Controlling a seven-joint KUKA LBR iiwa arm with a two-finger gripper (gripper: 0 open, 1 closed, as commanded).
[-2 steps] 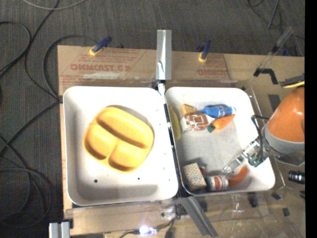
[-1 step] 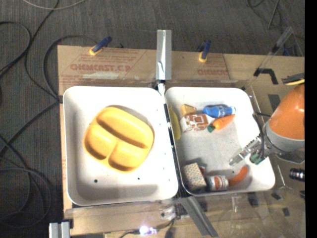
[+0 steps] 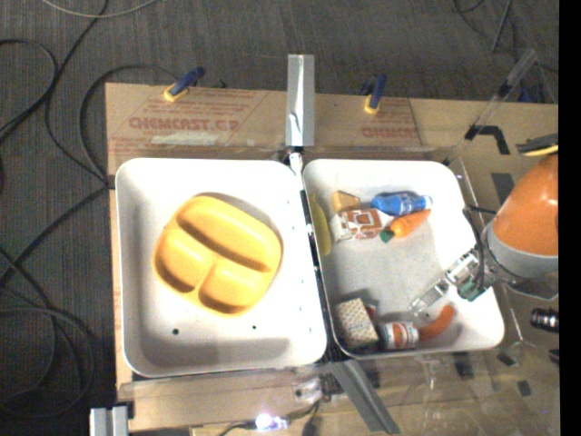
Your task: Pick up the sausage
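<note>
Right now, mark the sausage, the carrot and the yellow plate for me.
sausage [image 3: 439, 322]: camera view, middle of its curved body, right bin's near edge.
carrot [image 3: 410, 223]: camera view, mid orange body, right bin's far side.
yellow plate [image 3: 219, 253]: camera view, central ridge between compartments, left bin.

- bins [image 3: 218, 352]: white plastic, smooth, slight sheen
- yellow tray [image 3: 218, 252]: glossy moulded plastic
- sausage [image 3: 439, 322]: orange-red, smooth, shiny, looks plastic
- bench board [image 3: 227, 121]: matt brown cardboard, printed lettering
- gripper [image 3: 431, 298]: bare metal fingers, bright finish
- arm band [image 3: 536, 212]: glossy orange shell
- floor [image 3: 136, 25]: dark, rough carpet weave
</note>
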